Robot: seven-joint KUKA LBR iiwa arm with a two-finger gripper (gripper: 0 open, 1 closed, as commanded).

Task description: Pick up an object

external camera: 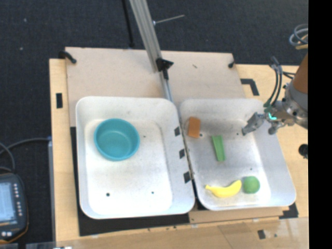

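My gripper (263, 126) hangs over the upper right part of the right bin (275, 160), open, with nothing between its fingers. In that bin an orange block (194, 127) lies near the left wall. A green bar (218, 148) sits in the middle, left of and below the gripper. At the front lie a yellow banana (224, 190) and, touching its right end, a green ball (251, 184). A teal bowl (116, 139) stands upright in the left bin (155, 191).
A grey metal post (148, 30) slants up from the bench behind the gap between the bins. Black clips (182, 152) sit along the divider between the bins. A handheld screen (10, 204) lies on the floor at the far left.
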